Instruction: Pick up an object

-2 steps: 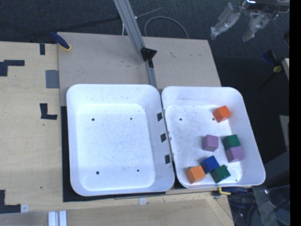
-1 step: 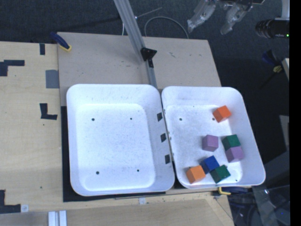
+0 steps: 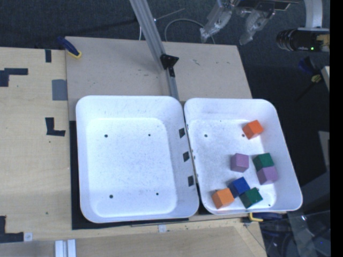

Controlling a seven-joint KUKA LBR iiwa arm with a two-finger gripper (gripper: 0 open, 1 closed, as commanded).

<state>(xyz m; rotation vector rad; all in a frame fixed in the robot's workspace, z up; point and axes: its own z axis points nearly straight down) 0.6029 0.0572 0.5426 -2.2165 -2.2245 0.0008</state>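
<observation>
Camera view: jaws (image 3: 235, 25) spread apart above the bench, holding nothing

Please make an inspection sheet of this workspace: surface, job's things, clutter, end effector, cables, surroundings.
Surface: tan bench bearing the left bin and the right bin, side by side, rims touching.
Job's things: seven blocks in the right bin: upper orange block alone near the far side; light purple block, dark green block and purple block mid-right; lower orange block, blue block and green block clustered at the near edge.
Clutter: blue and yellow object at the bench's far left corner.
End effector: end effector beyond the bench's far edge, fingers apart, holding nothing.
Cables: thin pale cable looped behind the bench.
Surroundings: slanted metal bar; dark floor.
</observation>
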